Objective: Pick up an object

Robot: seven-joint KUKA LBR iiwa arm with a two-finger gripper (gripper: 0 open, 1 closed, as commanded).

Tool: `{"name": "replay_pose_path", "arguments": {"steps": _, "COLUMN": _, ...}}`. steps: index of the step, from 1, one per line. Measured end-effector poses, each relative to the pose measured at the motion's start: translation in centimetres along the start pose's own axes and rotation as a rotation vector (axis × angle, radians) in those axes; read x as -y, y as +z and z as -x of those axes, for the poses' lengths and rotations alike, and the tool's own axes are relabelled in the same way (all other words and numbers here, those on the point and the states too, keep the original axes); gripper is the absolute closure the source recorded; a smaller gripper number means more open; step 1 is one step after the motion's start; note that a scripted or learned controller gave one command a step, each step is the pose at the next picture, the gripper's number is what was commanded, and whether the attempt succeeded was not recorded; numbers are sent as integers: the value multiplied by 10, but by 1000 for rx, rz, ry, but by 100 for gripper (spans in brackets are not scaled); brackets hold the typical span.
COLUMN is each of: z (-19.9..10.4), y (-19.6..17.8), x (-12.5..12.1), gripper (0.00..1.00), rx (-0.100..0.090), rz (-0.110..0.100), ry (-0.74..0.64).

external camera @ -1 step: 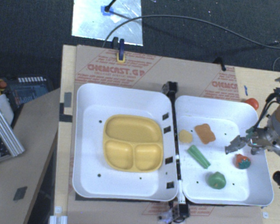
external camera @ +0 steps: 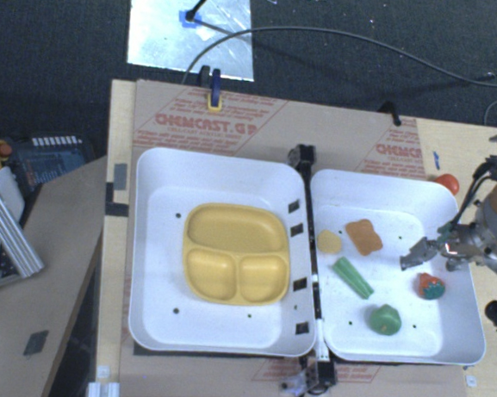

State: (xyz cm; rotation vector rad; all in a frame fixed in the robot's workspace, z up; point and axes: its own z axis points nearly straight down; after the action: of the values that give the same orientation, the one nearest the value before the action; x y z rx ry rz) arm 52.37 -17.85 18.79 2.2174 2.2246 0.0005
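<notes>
In the right bin [external camera: 452, 336] lie an orange piece [external camera: 364, 235], a small pale yellow piece [external camera: 329, 241], a green stick [external camera: 353, 277], a round green object [external camera: 385, 318] and a red object with a teal end [external camera: 430, 287]. My gripper [external camera: 435, 255] hangs over the bin's right side, just above the red object and to the right of the orange piece. Its fingers are spread open with nothing between them.
The left bin [external camera: 147, 314] holds a yellow divided plate [external camera: 234, 253]. A black divider with clips [external camera: 304, 241] runs between the bins. A small red-orange ball [external camera: 446, 181] sits on the bench behind the right bin. Cables trail across the dark floor beyond.
</notes>
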Motion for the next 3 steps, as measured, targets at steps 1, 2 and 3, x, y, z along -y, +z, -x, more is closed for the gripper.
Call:
{"name": "replay_pose_path", "arguments": {"steps": 1, "z": -7, "y": 47, "x": 6, "gripper": 0, "rx": -1, "rz": -1, "ry": 2}}
{"name": "replay_pose_path", "arguments": {"steps": 2, "z": -9, "y": 98, "x": 5, "gripper": 0, "rx": -3, "rz": 0, "ry": 1}}
{"name": "replay_pose_path", "arguments": {"steps": 3, "z": -8, "y": 86, "x": 5, "gripper": 100, "rx": -1, "rz": 1, "ry": 0}}
